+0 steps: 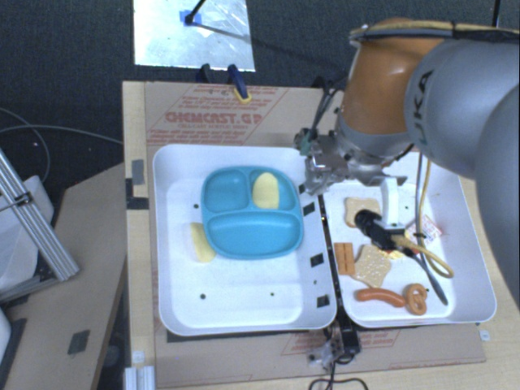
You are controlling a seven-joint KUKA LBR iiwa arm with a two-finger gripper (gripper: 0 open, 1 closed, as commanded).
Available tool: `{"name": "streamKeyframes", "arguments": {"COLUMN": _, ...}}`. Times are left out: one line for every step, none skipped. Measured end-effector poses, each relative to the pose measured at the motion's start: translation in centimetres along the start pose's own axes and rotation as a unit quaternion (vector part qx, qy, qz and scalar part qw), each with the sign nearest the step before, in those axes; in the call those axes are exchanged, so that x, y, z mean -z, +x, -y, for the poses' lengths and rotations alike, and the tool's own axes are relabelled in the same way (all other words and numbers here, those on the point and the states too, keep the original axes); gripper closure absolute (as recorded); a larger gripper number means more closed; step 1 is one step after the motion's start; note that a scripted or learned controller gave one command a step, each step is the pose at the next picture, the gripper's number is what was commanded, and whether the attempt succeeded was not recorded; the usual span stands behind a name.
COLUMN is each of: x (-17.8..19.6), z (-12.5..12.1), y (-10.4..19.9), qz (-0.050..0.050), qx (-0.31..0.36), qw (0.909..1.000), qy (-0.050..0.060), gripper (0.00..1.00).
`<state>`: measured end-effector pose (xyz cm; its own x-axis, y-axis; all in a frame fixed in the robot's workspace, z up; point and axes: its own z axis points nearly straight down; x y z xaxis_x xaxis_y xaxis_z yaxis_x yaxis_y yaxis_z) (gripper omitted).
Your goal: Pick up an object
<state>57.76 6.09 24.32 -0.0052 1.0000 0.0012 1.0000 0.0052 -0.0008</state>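
Gripper (315,171) sat over the bins' divider (331,279), far end — open or closed could not be told; sausage (380,296) in right bin (467,276), near side, looked light, slick — grasp across its middle.

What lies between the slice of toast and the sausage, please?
In the camera view, a square cracker lies between the slice of toast and the sausage, with an orange wafer just beside it.

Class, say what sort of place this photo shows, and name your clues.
Probably a robotics lab bench: a robot arm reaches over two white bins, one holding a blue divided plate, with aluminium framing at the left.
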Motion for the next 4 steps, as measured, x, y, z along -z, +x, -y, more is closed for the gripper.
{"name": "streamKeyframes", "arguments": {"x": 0.0, "z": -0.1, "y": 0.0, "qz": 0.000, "qx": -0.001, "qw": 1.0000, "qy": -0.001, "gripper": 0.00}}
{"name": "streamKeyframes", "arguments": {"x": -7.5, "z": 5.2, "y": 7.0, "qz": 0.000, "qx": 0.002, "qw": 1.0000, "qy": 0.002, "gripper": 0.00}}
{"name": "streamKeyframes", "arguments": {"x": -6.2, "z": 4.9, "y": 6.7, "qz": 0.000, "qx": -0.002, "qw": 1.0000, "qy": -0.001, "gripper": 1.00}}
{"name": "streamKeyframes", "arguments": {"x": -13.9, "z": -2.9, "y": 5.7, "qz": 0.000, "qx": -0.002, "qw": 0.9999, "qy": -0.011, "gripper": 1.00}}
